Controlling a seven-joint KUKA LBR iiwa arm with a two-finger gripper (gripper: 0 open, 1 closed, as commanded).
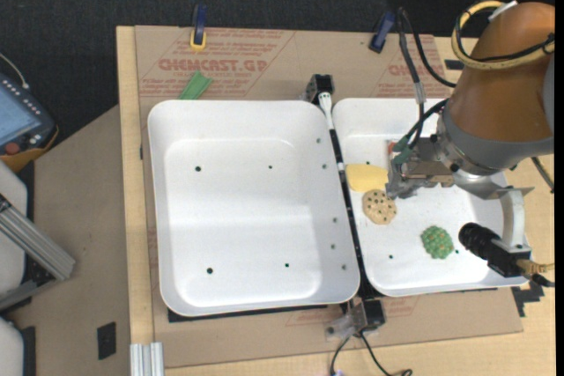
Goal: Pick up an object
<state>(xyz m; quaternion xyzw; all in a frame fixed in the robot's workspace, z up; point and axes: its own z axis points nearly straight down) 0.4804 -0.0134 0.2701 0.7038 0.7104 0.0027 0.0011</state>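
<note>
The right bin (423, 276) holds three small things: a pale yellow flat piece (362, 177), a tan cookie with dark chips (379, 207) just below it, and a green bumpy lump (436, 241) nearer the front. My gripper (400, 178) hangs low over the right bin, right beside the yellow piece and just above the cookie. A small red bit shows at the gripper's upper edge. The arm's orange wrist covers the bin's back right part.
The left bin (247, 286) lies beside the right one, the shared rims meeting along the middle. A green strip (195, 85) lies on the cardboard behind the left bin. Clamps stand at the board's back edge.
</note>
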